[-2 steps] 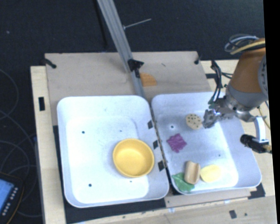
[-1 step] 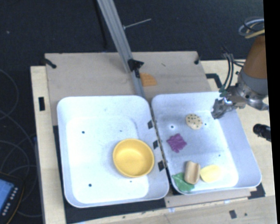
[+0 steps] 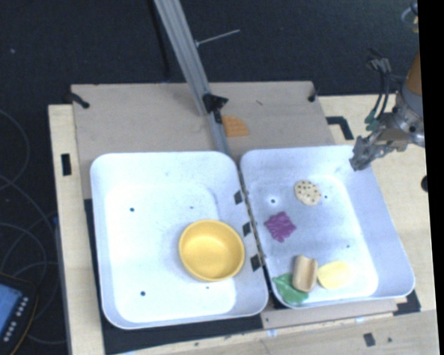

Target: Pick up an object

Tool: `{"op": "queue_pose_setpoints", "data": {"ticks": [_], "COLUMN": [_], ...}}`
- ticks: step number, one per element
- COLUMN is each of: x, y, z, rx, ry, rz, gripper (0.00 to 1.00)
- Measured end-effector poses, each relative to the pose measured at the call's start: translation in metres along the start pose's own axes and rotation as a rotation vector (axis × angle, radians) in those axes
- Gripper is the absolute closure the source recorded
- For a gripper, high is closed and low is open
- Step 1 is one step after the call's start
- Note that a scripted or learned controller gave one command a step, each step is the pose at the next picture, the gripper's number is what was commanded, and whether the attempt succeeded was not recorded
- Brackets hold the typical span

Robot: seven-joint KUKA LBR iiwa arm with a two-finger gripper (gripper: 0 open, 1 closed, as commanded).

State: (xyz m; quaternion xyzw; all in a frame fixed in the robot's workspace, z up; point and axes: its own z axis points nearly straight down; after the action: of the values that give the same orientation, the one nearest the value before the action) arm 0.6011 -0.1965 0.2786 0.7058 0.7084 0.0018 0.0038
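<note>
Overhead, 2 bins [image 3: 112,217], 1 yellow bowl [image 3: 211,249], 5 small objects [image 3: 307,192], jaws' state unclear

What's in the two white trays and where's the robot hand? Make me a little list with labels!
left bin: yellow bowl
right bin: spotted cookie, purple piece, tan cylinder, yellow lump, green thing in the near corner
touching: tan cylinder lies against the green thing and beside the yellow lump
gripper: over the right bin's far right corner, holding nothing
</note>
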Motion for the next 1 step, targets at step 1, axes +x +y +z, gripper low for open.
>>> {"op": "queue_pose_setpoints", "data": {"ticks": [1], "x": [0.0597], "y": [-0.0123], "z": [0.0054], "rx": [0.006], "ry": [0.002], "rz": [-0.002], "gripper": [1.0]}}
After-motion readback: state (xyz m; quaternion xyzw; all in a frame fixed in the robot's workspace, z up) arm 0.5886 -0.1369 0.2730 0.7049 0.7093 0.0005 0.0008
